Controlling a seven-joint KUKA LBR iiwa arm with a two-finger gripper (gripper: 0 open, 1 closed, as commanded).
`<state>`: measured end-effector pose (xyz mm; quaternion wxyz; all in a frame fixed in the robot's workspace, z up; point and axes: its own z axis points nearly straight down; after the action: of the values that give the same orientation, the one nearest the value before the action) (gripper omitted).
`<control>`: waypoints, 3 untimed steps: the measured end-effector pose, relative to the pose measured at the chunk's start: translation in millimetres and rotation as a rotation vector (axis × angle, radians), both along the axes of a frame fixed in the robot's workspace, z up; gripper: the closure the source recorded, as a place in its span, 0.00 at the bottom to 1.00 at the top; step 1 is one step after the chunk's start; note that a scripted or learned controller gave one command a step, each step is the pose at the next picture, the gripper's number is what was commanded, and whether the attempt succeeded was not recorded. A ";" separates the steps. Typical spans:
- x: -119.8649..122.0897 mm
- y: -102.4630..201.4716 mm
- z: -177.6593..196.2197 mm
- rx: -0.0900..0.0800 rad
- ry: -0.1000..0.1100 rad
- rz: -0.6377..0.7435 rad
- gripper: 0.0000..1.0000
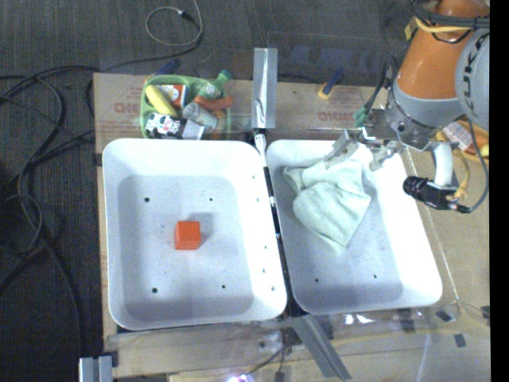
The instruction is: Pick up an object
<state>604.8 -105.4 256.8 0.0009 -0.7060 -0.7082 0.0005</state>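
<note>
Pincer (359,151) spread above pale cloth (332,200) in right bin (413,285); orange cube (188,235) in left bin (127,293).

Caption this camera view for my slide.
Gripper above a pale cloth in the right bin; orange cube in the left bin.

One fixed cam above the tabletop (107,86), angled down w/ a slight slant, mid-range; both white bins (119,237) in frame, arm (433,62) entering from right.

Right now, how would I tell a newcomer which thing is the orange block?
Find the left white bin. Near the middle of its floor sits the orange block, small and cube-like. It lies alone there; the right bin holds a pale crumpled cloth.
</note>
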 end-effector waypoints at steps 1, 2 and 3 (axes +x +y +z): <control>12.7 5.4 -113.3 0.000 0.001 0.100 0.00; 13.0 -92.4 -101.1 -0.003 -0.002 0.032 0.00; -16.2 -98.9 -159.6 -0.002 -0.010 -0.016 0.00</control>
<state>588.7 -204.3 97.2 -0.0034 -0.7118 -0.7024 -0.0024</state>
